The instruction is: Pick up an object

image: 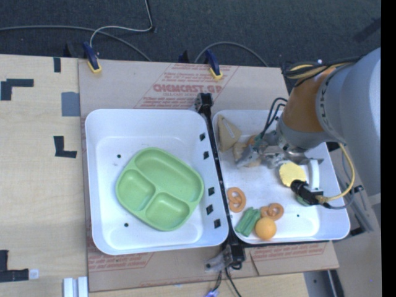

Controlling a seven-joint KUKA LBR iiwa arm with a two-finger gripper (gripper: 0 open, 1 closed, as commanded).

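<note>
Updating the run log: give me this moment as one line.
arm: over right bin | tool: low by tan wedge | grasp: none seen | left bin: green plate

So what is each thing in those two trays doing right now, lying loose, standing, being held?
Green divided plate: flat in the left bin, right side up.
Two pretzels: flat, loose, in the right bin.
Orange ball: loose, touching the green piece.
Yellow piece: lying beside the arm.
Tan wedge: lying near the divider.
Gripper: low in the right bin; grip unclear.
</note>
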